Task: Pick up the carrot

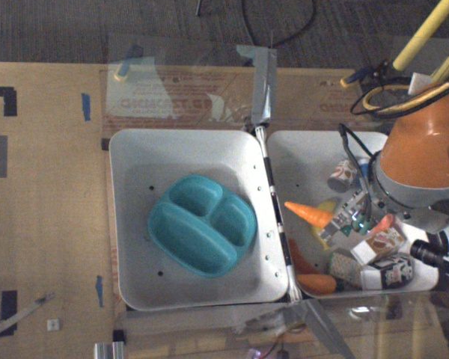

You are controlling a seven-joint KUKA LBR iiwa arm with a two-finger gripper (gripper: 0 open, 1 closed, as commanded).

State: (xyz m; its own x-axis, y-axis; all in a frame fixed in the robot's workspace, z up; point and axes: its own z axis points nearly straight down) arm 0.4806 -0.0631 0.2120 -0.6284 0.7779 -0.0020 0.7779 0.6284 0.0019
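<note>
Grey arm (pixel 423 155) fills the right of the frame, its pincer (pixel 344 219) low in the right bin (pixel 303 152), touching the carrot (pixel 308 213); grip unclear. Left bin (pixel 135 155) holds a teal tray (pixel 202 224).

You see: carrot (pixel 309 213) orange, paler toward its tip | divided plate (pixel 202 224) plain teal | bins (pixel 135 200) white, unpatterned | arm (pixel 419 155) orange band over grey | bench (pixel 45 200) tan with blue tape marks (pixel 85 107) | carton (pixel 389 272) black-and-white print.
</note>
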